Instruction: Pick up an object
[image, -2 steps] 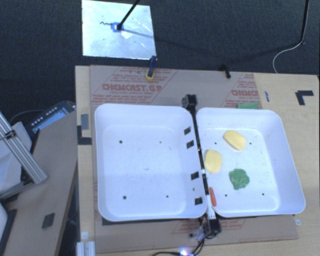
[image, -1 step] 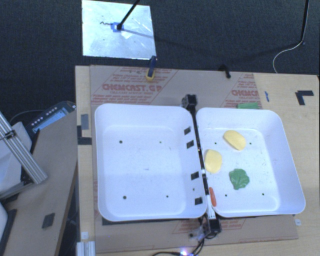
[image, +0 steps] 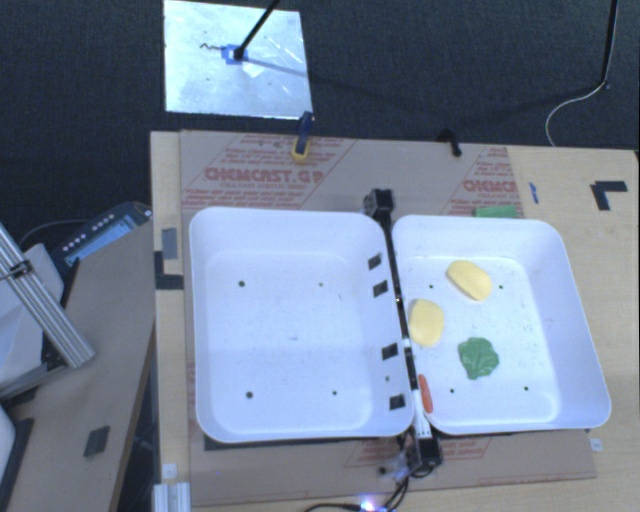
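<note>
On the table (image: 420, 165), the right bin (image: 565, 340) held two yellow pieces (image: 469, 280) (image: 426, 322), a green lump (image: 478, 357) near the lower one, and a small orange stick (image: 426, 393) against the wall shared with the left bin (image: 290, 330). How the tool stood could not be told.

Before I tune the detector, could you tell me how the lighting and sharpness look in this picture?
Camera view: light is even and soft, with faint shadows under the yellow pieces and the green piece; the white bins are bright enough to lose surface detail; the metal sheet at the top glares; the whole picture is slightly soft and grainy.
</note>
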